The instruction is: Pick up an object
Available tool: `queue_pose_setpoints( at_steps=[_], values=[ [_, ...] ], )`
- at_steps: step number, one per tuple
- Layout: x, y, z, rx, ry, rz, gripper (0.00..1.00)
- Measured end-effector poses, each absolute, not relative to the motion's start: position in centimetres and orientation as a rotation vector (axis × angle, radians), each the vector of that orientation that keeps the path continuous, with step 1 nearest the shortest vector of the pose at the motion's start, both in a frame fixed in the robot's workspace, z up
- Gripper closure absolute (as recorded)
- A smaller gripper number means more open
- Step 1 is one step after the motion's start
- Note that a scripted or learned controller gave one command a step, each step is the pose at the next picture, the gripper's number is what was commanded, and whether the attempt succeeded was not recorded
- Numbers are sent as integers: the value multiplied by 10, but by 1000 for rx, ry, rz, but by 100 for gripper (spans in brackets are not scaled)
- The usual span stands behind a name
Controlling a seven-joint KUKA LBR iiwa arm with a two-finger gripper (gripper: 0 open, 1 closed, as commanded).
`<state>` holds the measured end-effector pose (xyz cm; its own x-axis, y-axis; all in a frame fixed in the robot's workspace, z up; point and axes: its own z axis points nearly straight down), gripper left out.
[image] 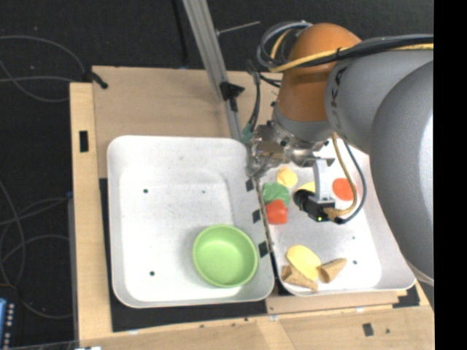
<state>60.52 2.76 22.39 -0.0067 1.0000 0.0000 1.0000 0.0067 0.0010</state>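
Bowl [225, 255] in left bin [139, 166]; food [301, 257] — right bin [372, 261].

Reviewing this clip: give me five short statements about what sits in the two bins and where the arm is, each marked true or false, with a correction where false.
1. The round light-green bowl sits in the left white bin. True.
2. The green bowl lies on its side. False: it stands upright, opening upward.
3. The small red toy piece lies in the right white bin, just below a small green piece. True.
4. The yellow banana-shaped toy is in the left bin. False: it lies in the right bin, near its front edge, beside tan cone-shaped pieces.
5. The grey arm with the orange band is over the left bin. False: it is over the right bin's far end.
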Motion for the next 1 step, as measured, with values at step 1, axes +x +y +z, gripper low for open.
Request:
queue_pose_setpoints(
  at_steps=[1],
  values=[
    [606,81,220,2213,2230,1,100]
  ],
)
